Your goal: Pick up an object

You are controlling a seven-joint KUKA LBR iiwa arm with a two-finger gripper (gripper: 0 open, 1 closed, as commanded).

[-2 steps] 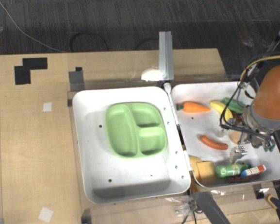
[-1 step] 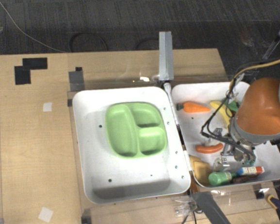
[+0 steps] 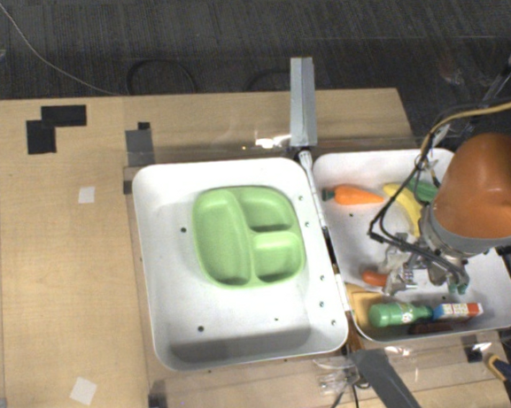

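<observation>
The right bin [image 3: 504,306] holds several small objects: an orange carrot [image 3: 359,196] at the back, a yellow banana-like piece [image 3: 398,202] beside it, a green bottle [image 3: 395,315] and a red-and-blue item [image 3: 457,312] along the front wall, and a small orange piece [image 3: 374,278]. My gripper [image 3: 417,273] hangs under the orange band [image 3: 484,189], low over the middle of this bin, just above the green bottle. The wrist hides most of the fingers.
The left bin [image 3: 168,268] holds a green divided tray [image 3: 247,235]. A grey post [image 3: 302,101] stands behind the wall between the bins. Black cables [image 3: 396,206] loop off the wrist over the right bin. Wooden bench lies to the left.
</observation>
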